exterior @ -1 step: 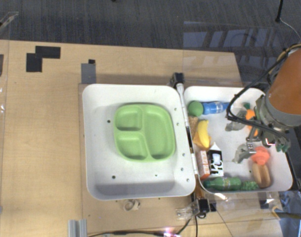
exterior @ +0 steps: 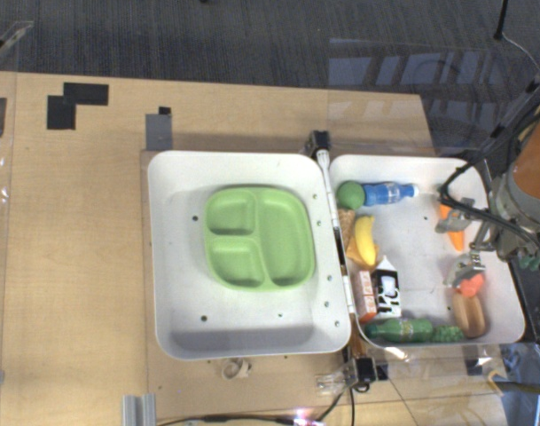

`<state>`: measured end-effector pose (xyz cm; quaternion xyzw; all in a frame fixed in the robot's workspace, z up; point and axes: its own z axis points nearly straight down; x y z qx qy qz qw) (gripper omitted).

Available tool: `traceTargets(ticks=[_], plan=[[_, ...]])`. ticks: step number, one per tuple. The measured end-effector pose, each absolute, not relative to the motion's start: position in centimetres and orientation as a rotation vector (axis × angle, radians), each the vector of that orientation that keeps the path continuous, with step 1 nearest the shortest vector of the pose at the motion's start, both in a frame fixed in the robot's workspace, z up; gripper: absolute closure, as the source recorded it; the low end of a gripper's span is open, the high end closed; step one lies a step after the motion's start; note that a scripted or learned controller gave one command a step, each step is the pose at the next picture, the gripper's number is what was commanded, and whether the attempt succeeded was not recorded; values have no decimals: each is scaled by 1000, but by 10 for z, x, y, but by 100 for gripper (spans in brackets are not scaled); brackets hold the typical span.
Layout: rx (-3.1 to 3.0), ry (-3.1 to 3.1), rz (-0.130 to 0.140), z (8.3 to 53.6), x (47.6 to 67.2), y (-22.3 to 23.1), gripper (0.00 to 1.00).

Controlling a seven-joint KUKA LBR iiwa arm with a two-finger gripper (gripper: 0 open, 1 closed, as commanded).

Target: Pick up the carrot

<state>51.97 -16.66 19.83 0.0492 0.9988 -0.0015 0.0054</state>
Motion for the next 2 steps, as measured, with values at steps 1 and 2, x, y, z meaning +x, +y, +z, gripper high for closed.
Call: traceTargets(ticks=[1,2], plan=[[207,3113,-7,91,494,-202,0],[-80,3120,-7,90,494,-197,0]])
